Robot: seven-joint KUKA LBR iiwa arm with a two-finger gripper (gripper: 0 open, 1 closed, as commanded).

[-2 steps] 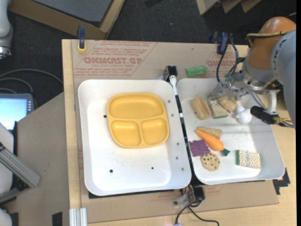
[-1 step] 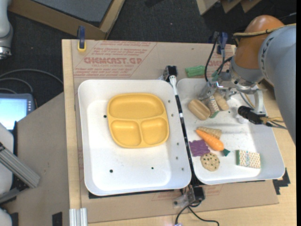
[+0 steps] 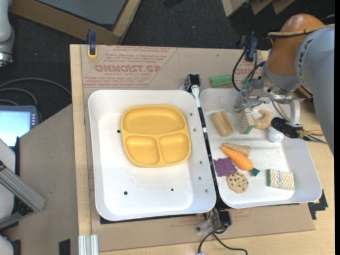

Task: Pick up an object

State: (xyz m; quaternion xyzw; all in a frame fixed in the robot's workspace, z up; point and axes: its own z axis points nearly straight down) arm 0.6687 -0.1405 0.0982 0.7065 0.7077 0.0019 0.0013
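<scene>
Gripper [image 3: 248, 109] hangs over the right bin's [image 3: 308, 158] 12 o'clock edge, can't tell its state. Smooth orange carrot [image 3: 237, 158] lies mid-bin, round speckled cookie [image 3: 237, 182] at its 6 o'clock.

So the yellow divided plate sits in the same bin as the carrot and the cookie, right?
Not quite. The camera view shows the yellow divided plate alone in the left bin. The carrot and the cookie lie in the right bin, beside it.
</scene>
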